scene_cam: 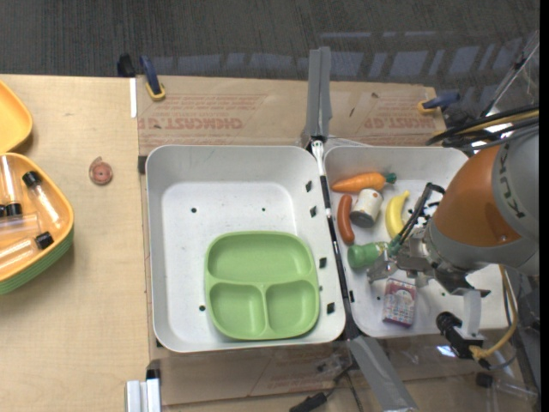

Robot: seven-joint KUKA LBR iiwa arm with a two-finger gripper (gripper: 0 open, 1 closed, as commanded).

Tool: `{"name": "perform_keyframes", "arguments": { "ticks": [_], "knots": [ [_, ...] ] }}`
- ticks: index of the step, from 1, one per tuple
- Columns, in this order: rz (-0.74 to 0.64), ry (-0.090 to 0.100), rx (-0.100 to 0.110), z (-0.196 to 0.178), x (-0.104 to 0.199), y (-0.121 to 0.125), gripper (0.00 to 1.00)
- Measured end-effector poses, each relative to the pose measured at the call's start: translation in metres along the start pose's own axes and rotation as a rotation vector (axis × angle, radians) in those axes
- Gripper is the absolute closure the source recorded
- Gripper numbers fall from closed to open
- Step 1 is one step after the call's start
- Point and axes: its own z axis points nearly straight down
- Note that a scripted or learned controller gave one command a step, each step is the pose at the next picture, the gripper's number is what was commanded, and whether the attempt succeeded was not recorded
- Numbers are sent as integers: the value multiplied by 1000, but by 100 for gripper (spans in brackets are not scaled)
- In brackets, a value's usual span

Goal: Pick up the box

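Note:
The box (400,304) is small, pinkish-white and printed. It lies flat near the front edge of the right bin (455,154). My gripper (386,269) hangs low over the bin just behind the box, between it and a green toy (364,255). The box rests on the bin floor, apart from the gripper. The grey arm with its orange band (480,204) reaches in from the right and hides the bin's right part.
The right bin also holds a carrot (358,181), a red sausage (344,217), a white cup (366,206) and a banana (395,214), all behind the gripper. A green divided plate (262,283) lies in the left bin (171,230). Yellow trays (26,221) sit far left.

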Motion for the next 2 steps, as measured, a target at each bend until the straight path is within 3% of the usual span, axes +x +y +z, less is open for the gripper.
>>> {"name": "perform_keyframes", "arguments": {
  "ticks": [1, 2],
  "knots": [
    [1, -1, 2, -8, -1, 0, 100],
    [-34, -2, 0, -97, 22, 30, 100]
  ]
}}
